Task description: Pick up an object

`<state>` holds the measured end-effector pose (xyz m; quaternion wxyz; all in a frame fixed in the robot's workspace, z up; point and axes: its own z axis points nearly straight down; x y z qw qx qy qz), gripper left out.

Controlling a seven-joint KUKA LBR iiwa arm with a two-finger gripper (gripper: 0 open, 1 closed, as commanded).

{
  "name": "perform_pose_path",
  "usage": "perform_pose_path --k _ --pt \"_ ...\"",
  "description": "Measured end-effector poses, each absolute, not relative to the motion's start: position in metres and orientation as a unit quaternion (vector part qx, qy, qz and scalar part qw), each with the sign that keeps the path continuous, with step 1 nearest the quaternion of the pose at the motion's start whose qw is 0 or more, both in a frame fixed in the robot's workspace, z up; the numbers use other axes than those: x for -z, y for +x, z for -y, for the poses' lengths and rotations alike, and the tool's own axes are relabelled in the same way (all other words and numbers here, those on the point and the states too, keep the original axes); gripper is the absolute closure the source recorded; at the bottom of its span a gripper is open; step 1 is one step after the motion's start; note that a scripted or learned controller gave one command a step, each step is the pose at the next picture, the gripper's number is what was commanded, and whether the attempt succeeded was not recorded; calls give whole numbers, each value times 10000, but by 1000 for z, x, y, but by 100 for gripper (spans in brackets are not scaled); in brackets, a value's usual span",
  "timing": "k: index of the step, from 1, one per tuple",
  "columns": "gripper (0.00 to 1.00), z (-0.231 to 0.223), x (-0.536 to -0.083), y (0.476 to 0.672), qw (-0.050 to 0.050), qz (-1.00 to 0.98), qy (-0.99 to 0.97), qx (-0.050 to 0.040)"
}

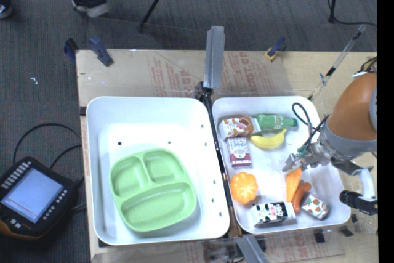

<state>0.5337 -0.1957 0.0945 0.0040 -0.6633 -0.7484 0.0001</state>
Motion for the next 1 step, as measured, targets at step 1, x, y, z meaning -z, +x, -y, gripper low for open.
perform_pose_path --k 1 --pt "100 140 -213 573 11 7072 -7070 -6"
